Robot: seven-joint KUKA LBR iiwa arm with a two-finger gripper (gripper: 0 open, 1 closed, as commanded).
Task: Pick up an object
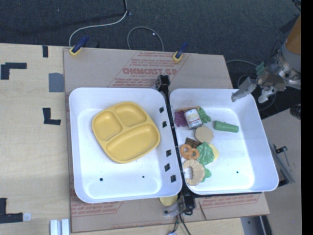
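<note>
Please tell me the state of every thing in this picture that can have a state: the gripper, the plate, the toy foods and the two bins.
gripper: above the right bin's top right corner, fingers spread, holding nothing.
yellow plate: lying flat, face up, compartments bare, in the left bin.
green cylinder: lying on its side, apart from the pile.
small can: tipped over in the pile.
toy food pile: clustered along the left wall of the right bin.

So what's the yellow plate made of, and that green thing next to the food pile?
The yellow plate looks like moulded plastic: one even colour, rounded compartments, a soft dull sheen. The green thing in the right bin is probably plastic or rubber toy food, smooth and evenly coloured, but it is too small to be sure. Both bins look like thin white plastic with rounded corners.
</note>
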